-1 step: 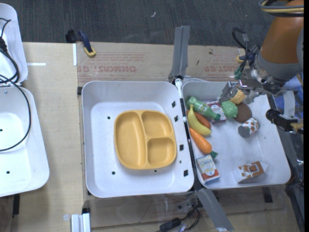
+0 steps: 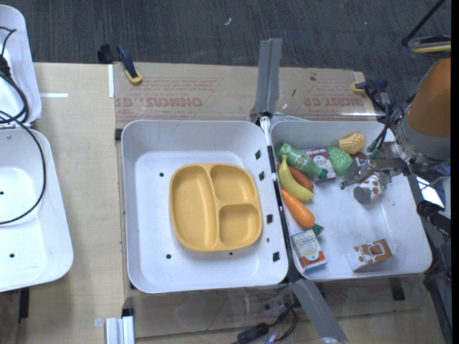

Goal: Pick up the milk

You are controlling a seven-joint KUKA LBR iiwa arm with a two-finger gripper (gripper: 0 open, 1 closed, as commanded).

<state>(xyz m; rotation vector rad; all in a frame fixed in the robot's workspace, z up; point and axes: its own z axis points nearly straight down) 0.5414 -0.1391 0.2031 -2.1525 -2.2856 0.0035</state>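
Nearest my camera, at about five o'clock in the right bin [image 2: 409, 264], a small brown-and-white carton [image 2: 372, 255] lies flat, and beside it at seven o'clock sits the milk [image 2: 308, 249], a little white carton lying close to the bin's left wall. Above the milk I see an orange carrot [image 2: 298, 208], then a yellow banana [image 2: 290, 181] and a green bottle [image 2: 303, 161] toward eleven o'clock, with a corn cob [image 2: 351, 143] at twelve. My gripper [image 2: 364, 177] reaches in from three o'clock, over a white-and-red object [image 2: 370, 188]; I cannot tell whether it is open or closed. It sits well apart from the milk. Over in the left bin [image 2: 143, 213], a yellow divided plate [image 2: 215, 206] rests at centre.
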